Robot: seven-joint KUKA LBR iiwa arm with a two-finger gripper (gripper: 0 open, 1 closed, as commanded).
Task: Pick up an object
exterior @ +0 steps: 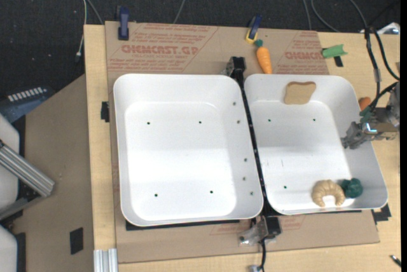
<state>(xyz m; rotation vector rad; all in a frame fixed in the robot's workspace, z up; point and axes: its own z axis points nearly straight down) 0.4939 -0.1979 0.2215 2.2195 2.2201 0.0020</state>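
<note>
At three o'clock on the right bin [356, 99], over its rim: gripper [356, 135], low and small in view, grasp state impossible to judge. Nothing seen between its tips. Toward five o'clock in that bin: croissant [328, 192], touching a green toy [351, 187]. At twelve o'clock: tan bread slice [299, 93] against the far wall. Probably light, stiff plastic, a bit slick; croissant best pinched across its narrow middle, clear of the green neighbour. Outside, past the rim: toy carrot [263, 58].
</note>
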